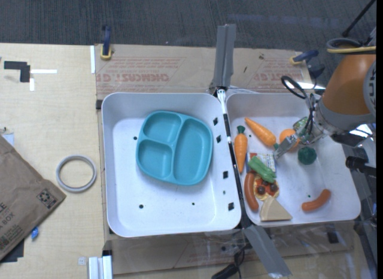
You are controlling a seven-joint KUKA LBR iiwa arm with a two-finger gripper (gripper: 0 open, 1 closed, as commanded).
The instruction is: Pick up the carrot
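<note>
Two carrots lie in the right bin [335, 213]. One carrot [240, 150] with a green top lies lengthwise along the bin's left wall. The other carrot [261, 131] lies slanted near the bin's back. My gripper [282, 146] reaches in from the right and hangs low over the bin's middle, just right of the slanted carrot's tip and next to a small orange fruit [288, 135]. Nothing shows in its grasp.
The right bin also holds a green vegetable [261, 167], a dark green ball [307, 155], a pizza slice [270, 199], a hot dog [250, 191] and a sausage [315, 200]. A blue divided plate [175, 147] sits in the left bin [119, 200]. A tape ring [76, 172] lies on the bench.
</note>
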